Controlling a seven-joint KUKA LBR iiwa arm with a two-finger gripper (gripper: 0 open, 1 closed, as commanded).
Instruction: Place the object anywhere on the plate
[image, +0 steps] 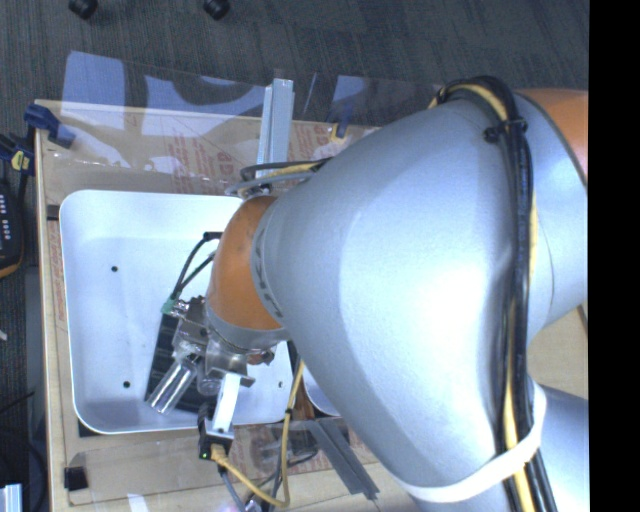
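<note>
My gripper (195, 395) hung low over the left bin (100, 260) (fingers spread apart, holding nothing).

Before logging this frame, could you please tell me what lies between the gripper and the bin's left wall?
In the camera view, bare white floor of the bin lies between the gripper and that wall, marked by two small dark dots.
</note>
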